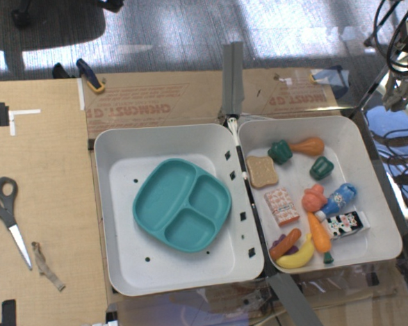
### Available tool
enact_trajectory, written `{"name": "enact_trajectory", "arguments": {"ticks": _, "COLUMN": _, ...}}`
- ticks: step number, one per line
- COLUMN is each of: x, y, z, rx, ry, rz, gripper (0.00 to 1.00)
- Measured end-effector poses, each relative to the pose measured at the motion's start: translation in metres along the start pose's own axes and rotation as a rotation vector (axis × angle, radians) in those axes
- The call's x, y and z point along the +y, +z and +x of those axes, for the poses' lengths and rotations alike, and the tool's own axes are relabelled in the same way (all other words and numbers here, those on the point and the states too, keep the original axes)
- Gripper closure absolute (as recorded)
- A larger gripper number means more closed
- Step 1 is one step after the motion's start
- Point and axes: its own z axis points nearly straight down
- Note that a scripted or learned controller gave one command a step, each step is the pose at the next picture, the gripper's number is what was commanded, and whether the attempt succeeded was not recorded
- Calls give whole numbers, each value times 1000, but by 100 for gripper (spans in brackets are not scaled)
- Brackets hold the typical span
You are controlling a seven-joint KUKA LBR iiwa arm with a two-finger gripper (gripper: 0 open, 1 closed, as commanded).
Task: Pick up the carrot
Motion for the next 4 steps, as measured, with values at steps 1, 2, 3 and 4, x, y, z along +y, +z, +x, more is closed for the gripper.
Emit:
{"name": "enact_trajectory", "arguments": {"ticks": 1, "x": -28, "y": -24, "z": 2, "rx": -1, "ry": -205, "rz": -1, "gripper": 100}}
{"name": "enact_trajectory", "arguments": {"ticks": 2, "x": -27, "y": 68, "z": 1, "rx": -2, "ry": -330, "rz": -4, "gripper": 100}}
{"name": "enact_trajectory", "arguments": {"ticks": 3, "x": -27, "y": 13, "z": -1, "rx": -1, "ry": -465, "rz": -2, "gripper": 100}}
{"name": "enact_trajectory", "arguments": {"ticks": 4, "x": -25, "y": 73, "z": -3, "rx": -2, "ry": -478, "rz": -4, "gripper": 100}}
